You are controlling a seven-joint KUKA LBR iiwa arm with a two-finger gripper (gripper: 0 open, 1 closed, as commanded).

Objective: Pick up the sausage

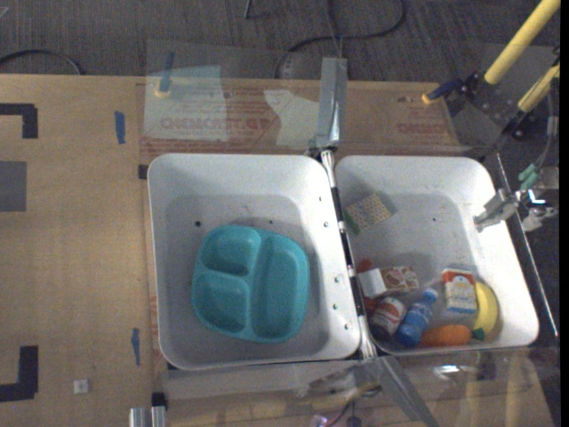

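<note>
An orange, oblong piece that looks like the sausage (447,334) lies at the front of the right bin (427,181), between a blue bottle (415,318) and a yellow banana (485,308). A juice carton (460,292) sits just behind it. My gripper (491,214) pokes in over the right bin's right rim, well behind the sausage and apart from every item. Nothing shows in its grasp.
The right bin also holds a red-brown can (388,314), a small printed packet (400,279) and a waffle-like square (368,212). A teal divided plate (252,283) lies in the left bin (178,203). Yellow bars (526,34) stand at the top right.
</note>
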